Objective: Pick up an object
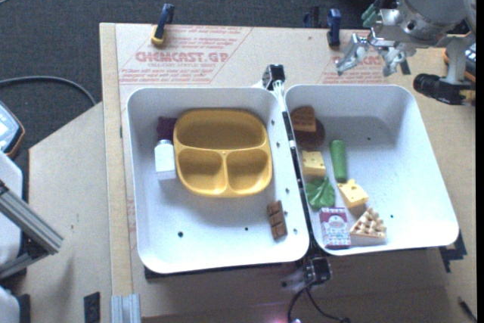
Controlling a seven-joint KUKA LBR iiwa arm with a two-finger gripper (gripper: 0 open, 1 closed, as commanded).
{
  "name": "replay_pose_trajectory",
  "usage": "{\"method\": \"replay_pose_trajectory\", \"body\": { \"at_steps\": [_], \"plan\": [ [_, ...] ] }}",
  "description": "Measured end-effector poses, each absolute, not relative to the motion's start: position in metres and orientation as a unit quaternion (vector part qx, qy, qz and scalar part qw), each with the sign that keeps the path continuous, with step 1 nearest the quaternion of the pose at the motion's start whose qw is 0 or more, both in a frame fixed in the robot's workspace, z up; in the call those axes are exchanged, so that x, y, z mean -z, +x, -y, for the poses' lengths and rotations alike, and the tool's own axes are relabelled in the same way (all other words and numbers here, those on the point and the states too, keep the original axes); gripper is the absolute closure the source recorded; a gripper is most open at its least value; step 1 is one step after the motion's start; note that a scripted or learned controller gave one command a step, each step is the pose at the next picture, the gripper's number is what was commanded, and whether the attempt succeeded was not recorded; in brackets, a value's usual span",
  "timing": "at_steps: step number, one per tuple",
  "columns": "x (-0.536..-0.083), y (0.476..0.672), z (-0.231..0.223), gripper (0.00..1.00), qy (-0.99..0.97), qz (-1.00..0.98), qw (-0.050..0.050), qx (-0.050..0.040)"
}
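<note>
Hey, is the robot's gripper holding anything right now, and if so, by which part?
Nothing is held. The two-finger gripper hangs above the back rim of the right shallow white bin, jaws spread with only bare bench between them. The toy foods lie in the bin.

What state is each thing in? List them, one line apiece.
gripper: fingers spread open, holding nothing, above the right bin's far rim.
yellow tray: flat in the left bin, its three compartments bare.
white bottle: beside the tray's left edge.
chocolate bar: lying flat, near the divider.
green cucumber: lying in the right bin.
waffle wedge: flat at the near wall.
red packet: flat beside the waffle.
</note>
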State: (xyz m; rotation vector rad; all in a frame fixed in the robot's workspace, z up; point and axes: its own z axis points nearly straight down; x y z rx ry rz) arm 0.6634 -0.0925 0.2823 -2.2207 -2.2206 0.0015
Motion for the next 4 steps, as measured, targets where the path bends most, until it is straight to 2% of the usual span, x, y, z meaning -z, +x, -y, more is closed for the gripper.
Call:
{"method": "replay_pose_trajectory", "body": {
  "at_steps": [2, 3, 4],
  "plan": [
    [-0.179, 0.674, 0.094, 0.0, -0.707, 0.707, 0.002, -0.0018],
    [-0.135, 0.669, 0.092, 0.0, -0.707, 0.707, 0.002, -0.0017],
    [-0.091, 0.673, 0.089, 0.0, -0.707, 0.707, 0.001, 0.0044]
  ]
}}
